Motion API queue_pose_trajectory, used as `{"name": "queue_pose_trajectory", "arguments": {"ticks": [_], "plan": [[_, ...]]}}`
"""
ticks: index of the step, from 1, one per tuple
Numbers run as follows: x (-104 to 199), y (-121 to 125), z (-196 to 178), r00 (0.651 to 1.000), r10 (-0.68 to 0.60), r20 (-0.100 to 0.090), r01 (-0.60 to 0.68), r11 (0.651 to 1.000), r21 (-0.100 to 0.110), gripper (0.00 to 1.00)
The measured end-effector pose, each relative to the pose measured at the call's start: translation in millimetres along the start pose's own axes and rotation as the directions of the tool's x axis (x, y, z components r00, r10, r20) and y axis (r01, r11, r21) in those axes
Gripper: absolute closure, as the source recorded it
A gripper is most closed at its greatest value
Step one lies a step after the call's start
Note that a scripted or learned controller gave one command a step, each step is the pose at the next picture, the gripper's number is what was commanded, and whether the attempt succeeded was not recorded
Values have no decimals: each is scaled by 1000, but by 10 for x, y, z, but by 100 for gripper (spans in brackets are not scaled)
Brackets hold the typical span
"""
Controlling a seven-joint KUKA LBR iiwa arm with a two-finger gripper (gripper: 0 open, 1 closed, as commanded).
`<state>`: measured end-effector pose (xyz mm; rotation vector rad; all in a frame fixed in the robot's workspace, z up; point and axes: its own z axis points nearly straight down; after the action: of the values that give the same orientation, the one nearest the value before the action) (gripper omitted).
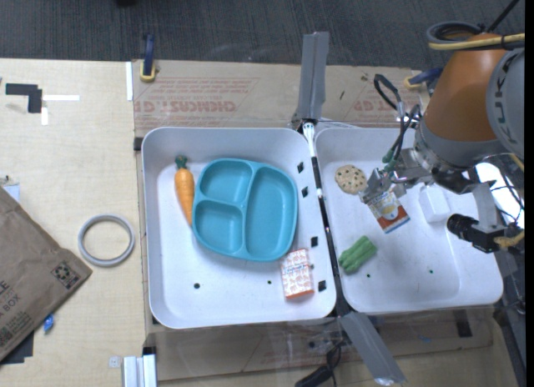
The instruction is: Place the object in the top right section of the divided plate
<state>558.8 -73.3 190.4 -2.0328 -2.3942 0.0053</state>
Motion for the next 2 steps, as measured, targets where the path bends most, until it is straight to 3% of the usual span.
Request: {"name": "queue_pose_trajectory", "arguments": {"ticks": [1,2], "plan": [[-577,-70,19,993,-114,0,114,993,-2,100],[-507,569,226,999,-48,0,48,999,-2,100]]}}
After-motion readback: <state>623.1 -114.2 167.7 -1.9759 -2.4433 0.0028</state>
